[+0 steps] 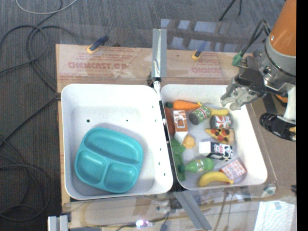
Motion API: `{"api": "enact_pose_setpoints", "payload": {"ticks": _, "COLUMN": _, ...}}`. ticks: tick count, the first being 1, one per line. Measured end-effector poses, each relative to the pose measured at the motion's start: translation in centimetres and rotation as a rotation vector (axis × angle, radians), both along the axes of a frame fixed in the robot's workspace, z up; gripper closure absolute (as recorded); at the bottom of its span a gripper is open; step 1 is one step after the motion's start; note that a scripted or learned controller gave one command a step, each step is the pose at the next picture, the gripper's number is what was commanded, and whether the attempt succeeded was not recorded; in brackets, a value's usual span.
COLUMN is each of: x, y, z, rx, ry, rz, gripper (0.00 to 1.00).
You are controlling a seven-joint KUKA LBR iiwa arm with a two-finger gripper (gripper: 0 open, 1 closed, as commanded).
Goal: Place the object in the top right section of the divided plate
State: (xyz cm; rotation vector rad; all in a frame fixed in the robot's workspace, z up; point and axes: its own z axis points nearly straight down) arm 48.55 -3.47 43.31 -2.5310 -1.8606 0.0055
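Note:
A teal divided plate (109, 160) lies in the left bin (77, 97), toward its front. The right bin (257, 162) holds several toy foods: a carrot (186, 104), an orange box (180, 120), a green can (199, 114), a pizza slice (222, 135), a black-and-white carton (216, 149), a green bottle (199, 165) and a banana (215, 178). My gripper (235, 99) hangs over the right bin's far right corner, above a small yellow piece (221, 112). It is open and nothing is between its fingers.
A pink packet (234, 169) lies near the right bin's front right corner. A red-and-white can (220, 122) and a yellow chunk (189, 141) sit mid-bin. A metal bar (158, 54) stands behind the wall between the bins.

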Motion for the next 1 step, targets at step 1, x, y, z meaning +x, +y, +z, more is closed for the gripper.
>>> {"api": "enact_pose_setpoints", "payload": {"ticks": 1, "x": -0.11, "y": 7.86, "z": -9.85, "rx": 0.0, "ry": 0.003, "rz": 0.052, "gripper": 1.0}}
